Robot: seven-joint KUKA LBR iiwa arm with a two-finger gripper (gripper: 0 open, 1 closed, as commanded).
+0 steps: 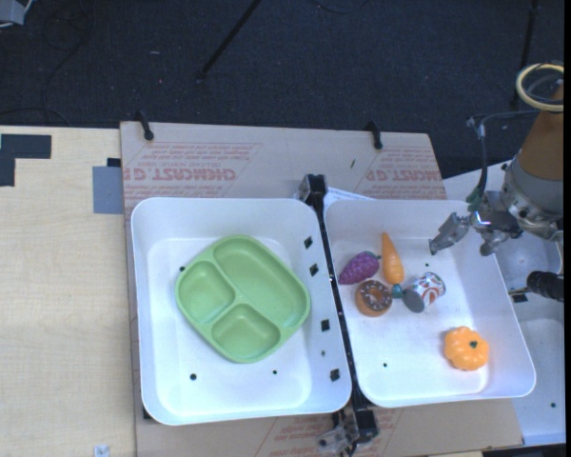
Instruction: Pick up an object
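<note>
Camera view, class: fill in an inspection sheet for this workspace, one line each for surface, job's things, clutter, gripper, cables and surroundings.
Surface: two shallow white bins side by side, left bin and right bin, on printed cardboard over a pale bench.
Job's things: in the right bin, a carrot, purple grapes, a donut, a small can on its side and an orange pumpkin apart from the rest.
Clutter: a green divided plate in the left bin.
Gripper: the gripper hangs over the right bin's far right side, holding nothing.
Cables: thin cable near the wrist; dark cables on the floor.
Surroundings: dark carpet behind the bench.
</note>
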